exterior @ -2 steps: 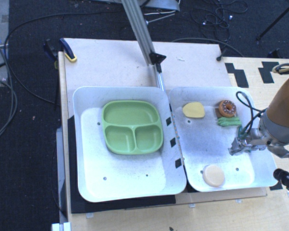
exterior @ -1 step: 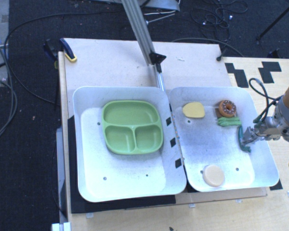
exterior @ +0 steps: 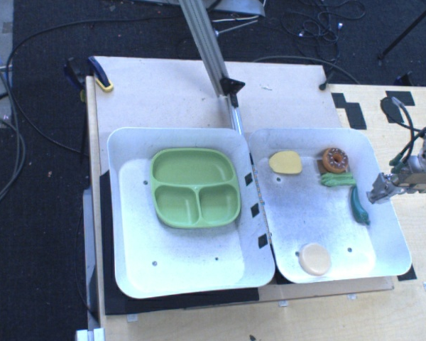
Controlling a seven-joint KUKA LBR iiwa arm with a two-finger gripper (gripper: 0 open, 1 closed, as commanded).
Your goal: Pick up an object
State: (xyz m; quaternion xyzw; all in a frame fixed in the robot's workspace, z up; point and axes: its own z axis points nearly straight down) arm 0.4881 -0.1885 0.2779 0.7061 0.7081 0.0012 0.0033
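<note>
The gripper (exterior: 380, 192) sits at the right rim of the right bin (exterior: 383, 240), reaching in from the frame's right edge, with only the wrist end of the arm showing behind it. Whether its fingers are spread or pressed together cannot be told; the tip is small and blurred. Nothing can be seen between them.

Nearest the tool, just to its left and slightly below, lies a dark green curved item (exterior: 359, 206), lengthwise along the bin's right side. It is close beside the tip; contact cannot be confirmed.

Further left and above the tool, a brown ring-shaped doughnut (exterior: 334, 160) rests on the bin floor, with a light green piece (exterior: 337, 180) touching its lower edge. Beyond these, further left again, a yellow rounded piece (exterior: 285, 163) lies near the bin's upper left part, apart from the doughnut.

Below and to the left of the tool, well apart from it, a pale cream round item (exterior: 315, 259) lies near the bin's lower rim.

Farthest from the tool, across the divide between the bins, the left bin (exterior: 135, 261) holds a light green divided plate (exterior: 196, 187) with three compartments, lying flat in its upper half.

A grey metal pole (exterior: 204, 38) slants from the top of the frame to the junction above the two bins. The bench (exterior: 156, 94) beneath is pale tan.
</note>
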